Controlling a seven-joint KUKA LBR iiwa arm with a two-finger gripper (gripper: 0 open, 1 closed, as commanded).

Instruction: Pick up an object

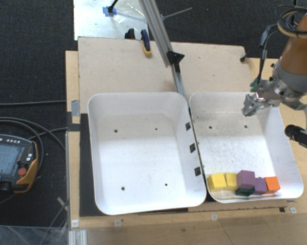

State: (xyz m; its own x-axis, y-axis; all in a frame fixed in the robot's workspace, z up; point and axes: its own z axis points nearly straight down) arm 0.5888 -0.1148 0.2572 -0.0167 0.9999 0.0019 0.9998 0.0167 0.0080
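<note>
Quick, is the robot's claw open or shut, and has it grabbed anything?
Gripper: above the right bin; open or shut cannot be told; no block visible in it.

Bench top [127, 68]: pale fibreboard, evenly lit. Dark carpet floor [30, 40] from 7 to 12 o'clock. Teach pendant [10, 162] on the floor at 9 o'clock, black cables [46, 131] looping beside it. Slanted metal pole [156, 22] at 12 o'clock.

Yellow blocks [223, 180], purple block [246, 177], orange block [272, 184]
</note>
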